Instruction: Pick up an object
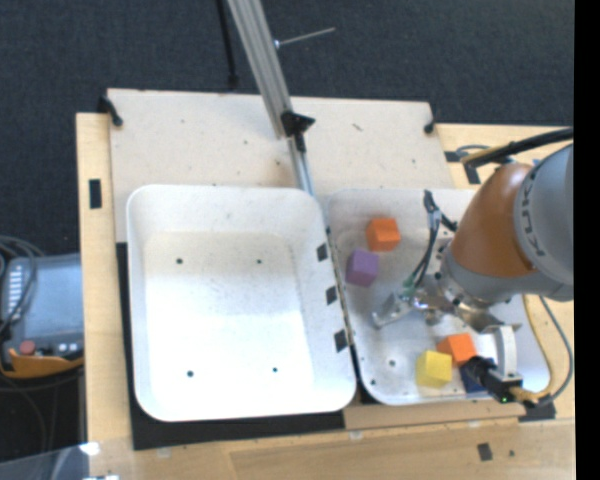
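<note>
My gripper (388, 311) hangs low over the middle of the right bin (380, 383), reaching in from the right below the arm's orange band (490, 230). A purple cube (362, 267) lies just up and left of it, with a small gap between them. Farther back sits an orange cube (384, 233). Near the bin's front lie a yellow cube (434, 369), a second orange cube (461, 347) and a blue object (475, 374), partly hidden by the wrist's white and black parts. Nothing shows in the gripper's hold.
The left bin (140, 268) stands beside the right one, their walls meeting near the black clips (332, 293). A slanted metal pole (265, 63) rises behind the bins. A grey box with cables (40, 313) sits off the bench at the left.
</note>
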Controlling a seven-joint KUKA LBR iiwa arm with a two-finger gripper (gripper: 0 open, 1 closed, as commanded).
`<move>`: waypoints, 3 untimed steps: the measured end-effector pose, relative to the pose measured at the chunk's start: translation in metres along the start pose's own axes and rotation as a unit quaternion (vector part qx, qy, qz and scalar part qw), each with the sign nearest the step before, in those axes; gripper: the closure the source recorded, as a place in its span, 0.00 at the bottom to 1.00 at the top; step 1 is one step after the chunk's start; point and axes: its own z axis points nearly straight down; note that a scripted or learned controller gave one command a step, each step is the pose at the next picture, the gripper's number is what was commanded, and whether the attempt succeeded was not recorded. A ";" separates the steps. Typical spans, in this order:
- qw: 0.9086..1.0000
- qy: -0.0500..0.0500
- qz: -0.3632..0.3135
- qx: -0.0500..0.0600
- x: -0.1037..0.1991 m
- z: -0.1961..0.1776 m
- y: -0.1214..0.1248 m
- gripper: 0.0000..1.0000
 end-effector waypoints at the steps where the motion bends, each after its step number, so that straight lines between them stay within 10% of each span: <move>1: 1.000 0.001 0.005 -0.003 0.000 -0.013 0.002 1.00; 3: 1.000 0.001 -0.003 -0.003 -0.012 -0.113 0.010 1.00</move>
